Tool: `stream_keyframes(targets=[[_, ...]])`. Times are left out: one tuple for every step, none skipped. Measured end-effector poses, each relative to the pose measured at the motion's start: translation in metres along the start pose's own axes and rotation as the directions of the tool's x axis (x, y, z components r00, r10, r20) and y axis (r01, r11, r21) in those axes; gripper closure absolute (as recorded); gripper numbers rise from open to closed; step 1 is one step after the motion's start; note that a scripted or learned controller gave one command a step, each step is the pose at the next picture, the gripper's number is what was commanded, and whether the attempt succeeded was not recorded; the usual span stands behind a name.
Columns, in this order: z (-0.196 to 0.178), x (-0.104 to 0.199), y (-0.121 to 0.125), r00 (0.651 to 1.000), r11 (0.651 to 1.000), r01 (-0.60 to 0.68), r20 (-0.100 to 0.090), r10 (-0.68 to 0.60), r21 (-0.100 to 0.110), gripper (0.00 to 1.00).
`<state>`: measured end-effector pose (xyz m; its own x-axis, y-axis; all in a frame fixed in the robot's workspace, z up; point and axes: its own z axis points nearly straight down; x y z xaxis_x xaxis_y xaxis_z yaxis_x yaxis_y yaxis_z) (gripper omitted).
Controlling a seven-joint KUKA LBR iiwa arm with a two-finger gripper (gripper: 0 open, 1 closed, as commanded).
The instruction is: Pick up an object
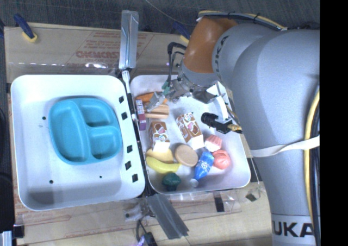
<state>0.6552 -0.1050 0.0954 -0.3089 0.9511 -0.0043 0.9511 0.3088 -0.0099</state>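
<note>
My gripper (163,94) sits low at the far end of the crowded right bin (239,155), close to its far rim and the divider.

I cannot tell how wide it stands. Just beneath it lies a tan hot-dog bun (156,112); toys pack the bin's near half, while the left bin (22,131) offers room around its blue divided tray (84,129).
</note>
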Motion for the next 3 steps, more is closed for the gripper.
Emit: stream_keyframes(targets=[[-0.057,-0.046,-0.034,0.979,0.979,0.204,0.002,-0.204,-0.013,0.00],[0.005,-0.047,-0.076,0.987,0.987,0.161,-0.004,-0.162,-0.008,0.00],[-0.007,-0.048,-0.075,0.986,0.986,0.165,-0.001,-0.165,-0.011,1.00]])
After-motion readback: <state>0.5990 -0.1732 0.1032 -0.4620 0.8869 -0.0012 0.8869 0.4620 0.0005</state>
